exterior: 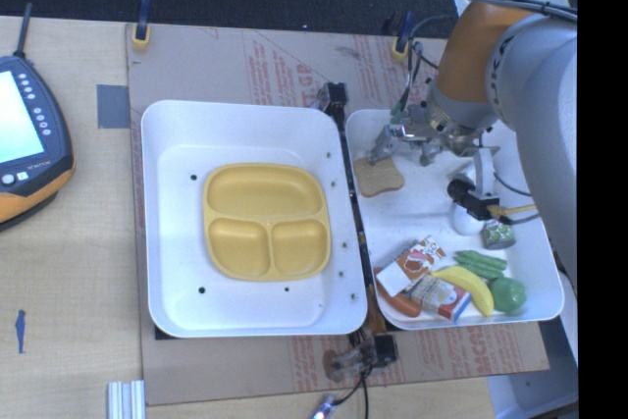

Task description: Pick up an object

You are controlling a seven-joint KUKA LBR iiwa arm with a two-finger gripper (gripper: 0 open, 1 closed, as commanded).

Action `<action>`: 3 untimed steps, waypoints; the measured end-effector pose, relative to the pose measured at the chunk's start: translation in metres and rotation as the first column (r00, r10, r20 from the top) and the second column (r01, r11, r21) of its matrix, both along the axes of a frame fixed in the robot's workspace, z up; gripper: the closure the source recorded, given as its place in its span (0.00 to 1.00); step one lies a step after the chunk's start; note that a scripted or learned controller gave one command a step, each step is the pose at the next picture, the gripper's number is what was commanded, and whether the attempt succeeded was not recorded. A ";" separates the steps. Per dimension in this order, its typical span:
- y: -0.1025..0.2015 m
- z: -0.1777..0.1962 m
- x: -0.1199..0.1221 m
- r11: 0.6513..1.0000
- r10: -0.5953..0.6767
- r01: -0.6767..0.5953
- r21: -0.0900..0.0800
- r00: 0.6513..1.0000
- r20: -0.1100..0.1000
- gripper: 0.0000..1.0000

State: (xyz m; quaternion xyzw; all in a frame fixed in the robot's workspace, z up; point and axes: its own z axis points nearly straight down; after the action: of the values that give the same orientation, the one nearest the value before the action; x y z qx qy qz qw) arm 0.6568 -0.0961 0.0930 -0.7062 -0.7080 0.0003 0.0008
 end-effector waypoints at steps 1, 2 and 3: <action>-0.001 0.000 0.000 1.000 0.000 0.000 0.000 1.000 0.000 0.00; 0.002 0.000 0.000 1.000 0.000 0.000 0.000 1.000 0.000 0.00; 0.002 0.000 0.000 1.000 0.001 -0.001 0.000 1.000 -0.001 0.00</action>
State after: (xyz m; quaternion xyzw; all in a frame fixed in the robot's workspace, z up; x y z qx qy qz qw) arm 0.6568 -0.0941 0.0931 -0.7059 -0.7083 0.0005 0.0010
